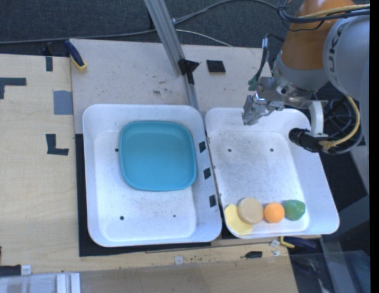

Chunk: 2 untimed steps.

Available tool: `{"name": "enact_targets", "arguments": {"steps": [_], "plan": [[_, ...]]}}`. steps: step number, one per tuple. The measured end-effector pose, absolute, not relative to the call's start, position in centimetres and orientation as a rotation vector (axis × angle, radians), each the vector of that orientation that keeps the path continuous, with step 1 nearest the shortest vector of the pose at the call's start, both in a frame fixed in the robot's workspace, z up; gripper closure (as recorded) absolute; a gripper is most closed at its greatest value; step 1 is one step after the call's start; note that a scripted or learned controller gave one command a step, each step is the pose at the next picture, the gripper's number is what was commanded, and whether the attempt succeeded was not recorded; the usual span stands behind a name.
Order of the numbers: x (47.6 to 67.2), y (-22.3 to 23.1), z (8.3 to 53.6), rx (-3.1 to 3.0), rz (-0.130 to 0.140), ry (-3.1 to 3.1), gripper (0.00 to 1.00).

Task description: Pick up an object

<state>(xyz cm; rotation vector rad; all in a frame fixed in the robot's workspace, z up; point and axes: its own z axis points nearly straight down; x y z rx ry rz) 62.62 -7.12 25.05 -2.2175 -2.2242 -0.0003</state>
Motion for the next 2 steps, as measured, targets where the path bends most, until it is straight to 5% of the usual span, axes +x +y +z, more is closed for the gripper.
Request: {"name": "enact_targets", "arguments": {"steps": [2], "plan": [[58.8,2.1,24.0,-2.216,0.001,-2.225,1.0]]}}
